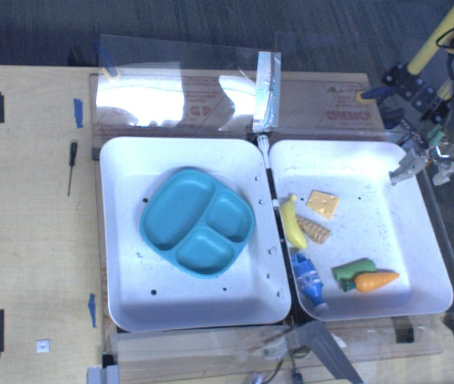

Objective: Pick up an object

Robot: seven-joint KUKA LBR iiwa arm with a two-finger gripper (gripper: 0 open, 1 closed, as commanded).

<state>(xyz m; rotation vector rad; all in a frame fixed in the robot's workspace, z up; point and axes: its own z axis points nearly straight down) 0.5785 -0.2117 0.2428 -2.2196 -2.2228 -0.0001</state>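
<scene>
Gripper (415, 160) too small and cluttered at the right bin's (419, 294) far corner to read. Arm (451, 22) cut off by the right edge. Print on the cardboard (210, 101) behind the bins blurred by glare. Bottle's (307, 278) label too small to read.

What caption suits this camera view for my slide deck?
Gripper at the right bin's far corner; banana, carrot and bottle inside, blue tray in the left bin.
</scene>
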